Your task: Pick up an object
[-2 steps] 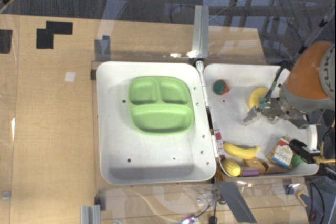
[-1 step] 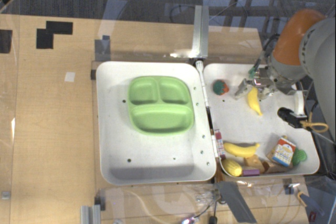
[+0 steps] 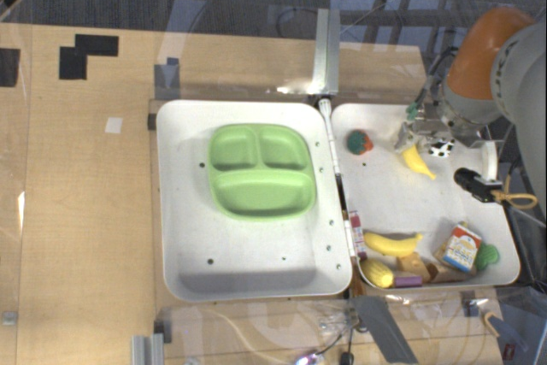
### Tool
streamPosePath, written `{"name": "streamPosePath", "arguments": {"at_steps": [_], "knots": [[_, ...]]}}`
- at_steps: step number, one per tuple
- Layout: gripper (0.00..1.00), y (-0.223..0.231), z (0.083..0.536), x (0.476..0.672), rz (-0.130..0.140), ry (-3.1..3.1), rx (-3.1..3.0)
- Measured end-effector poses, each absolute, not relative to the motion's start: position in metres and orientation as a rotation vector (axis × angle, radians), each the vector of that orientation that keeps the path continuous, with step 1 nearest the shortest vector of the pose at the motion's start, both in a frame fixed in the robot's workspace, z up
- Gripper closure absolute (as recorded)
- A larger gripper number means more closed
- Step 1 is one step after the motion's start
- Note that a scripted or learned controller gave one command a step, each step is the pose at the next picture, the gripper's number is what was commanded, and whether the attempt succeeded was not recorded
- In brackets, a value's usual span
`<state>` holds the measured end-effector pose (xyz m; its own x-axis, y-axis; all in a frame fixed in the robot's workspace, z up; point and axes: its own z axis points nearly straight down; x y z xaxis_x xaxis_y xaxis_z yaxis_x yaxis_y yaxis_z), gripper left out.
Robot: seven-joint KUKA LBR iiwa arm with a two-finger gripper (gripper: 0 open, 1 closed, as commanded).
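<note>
Yellow curved piece, banana-like and short, lies at the far end of the right bin, just beside my end effector and on its near side. This is my likeliest target. I cannot tell whether they touch, nor whether the end effector is spread or pressed together; nothing shows as pinched. A small black-and-white object sits just beside the yellow piece and could get in the way of a grasp. A red-and-green ball rests apart, toward the divider. The other items crowd the near edge: a whole banana, a rounder yellow fruit, a small carton and a green lump. Packed that closely, they look harder to single out, so I judge working the open far end the sounder choice. The left bin holds a green divided plate, lying flat. The carton carries orange and white print, too small to read. Black blocks mark the table; no lettering is legible.
</note>
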<state>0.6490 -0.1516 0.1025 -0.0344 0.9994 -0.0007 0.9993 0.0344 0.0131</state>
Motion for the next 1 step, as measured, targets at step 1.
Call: {"name": "streamPosePath", "arguments": {"at_steps": [1], "knots": [[0.00,-0.1514,0.1025,0.6489,0.014,2.253,2.176]]}}
